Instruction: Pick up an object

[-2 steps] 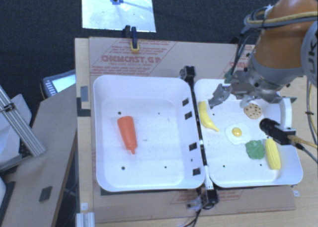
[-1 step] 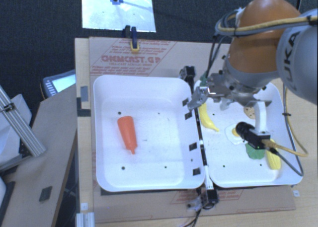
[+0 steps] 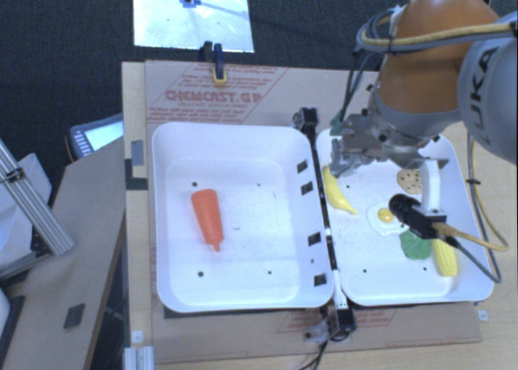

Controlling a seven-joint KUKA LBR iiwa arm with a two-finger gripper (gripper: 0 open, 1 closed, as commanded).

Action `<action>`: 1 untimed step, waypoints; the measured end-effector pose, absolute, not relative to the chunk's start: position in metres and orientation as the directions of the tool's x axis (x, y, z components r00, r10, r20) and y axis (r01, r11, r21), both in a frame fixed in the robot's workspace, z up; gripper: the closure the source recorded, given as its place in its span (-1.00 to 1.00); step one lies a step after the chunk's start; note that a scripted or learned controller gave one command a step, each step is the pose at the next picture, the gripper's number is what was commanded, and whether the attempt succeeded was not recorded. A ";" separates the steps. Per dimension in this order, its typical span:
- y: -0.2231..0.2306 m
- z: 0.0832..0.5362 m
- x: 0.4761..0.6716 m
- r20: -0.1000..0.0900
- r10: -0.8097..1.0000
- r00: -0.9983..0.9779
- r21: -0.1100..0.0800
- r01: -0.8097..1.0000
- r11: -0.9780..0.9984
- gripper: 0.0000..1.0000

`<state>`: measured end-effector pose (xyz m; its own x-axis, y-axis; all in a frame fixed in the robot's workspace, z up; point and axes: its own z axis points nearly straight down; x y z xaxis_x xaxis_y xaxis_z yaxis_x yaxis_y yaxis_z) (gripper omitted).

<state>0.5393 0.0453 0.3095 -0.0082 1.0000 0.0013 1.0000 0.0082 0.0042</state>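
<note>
The tool [image 3: 346,158] sits low over the right bin [image 3: 473,279], at about ten o'clock in it, close to the divider between the two bins. Its tips are down near the upper end of the banana [image 3: 336,190], which lies along the left wall of that bin. How the tool is set cannot be told: the wrist and the arm's orange band [image 3: 437,36] cover much of it, and nothing is seen pinched in it. Toward the bin's centre lies a fried egg [image 3: 384,219], with a cookie [image 3: 409,180] at one o'clock from it, a green piece [image 3: 415,245] at four o'clock, and corn [image 3: 444,257] further right. The carrot [image 3: 207,216] lies alone in the left bin [image 3: 162,198], well apart from the arm. The risk from here, as I judge it, is a miss: the banana is narrow and curved and lies beside the wall, so a closing tool could nudge it sideways or catch the bin edge. A black cabled part [image 3: 414,216] hanging over the egg could also drag things about.
</note>
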 end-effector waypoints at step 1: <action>0.092 0.176 0.568 0.000 1.000 -0.008 -0.010 1.000 0.008 1.00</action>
